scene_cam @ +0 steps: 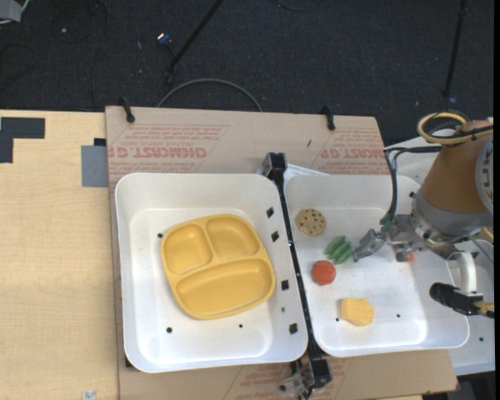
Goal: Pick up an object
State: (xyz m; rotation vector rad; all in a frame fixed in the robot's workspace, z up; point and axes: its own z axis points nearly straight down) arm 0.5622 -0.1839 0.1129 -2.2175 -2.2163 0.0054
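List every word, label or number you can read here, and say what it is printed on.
"CHEMCAST. G.P.", red, upside down, on the cardboard sheet behind the left bin.
A second red print on the same cardboard, behind the right bin: too blurred to read.
Red print on the cardboard's front edge: too small to read.

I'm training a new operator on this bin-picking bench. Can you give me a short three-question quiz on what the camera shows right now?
1. True or false: the yellow tray lies in the left bin.
2. Which item lies closest to the gripper? A) cookie B) green item C) yellow block
3. Fill in: the red ball lies in the ___ bin.

Key: 1 true; 2 B; 3 right.
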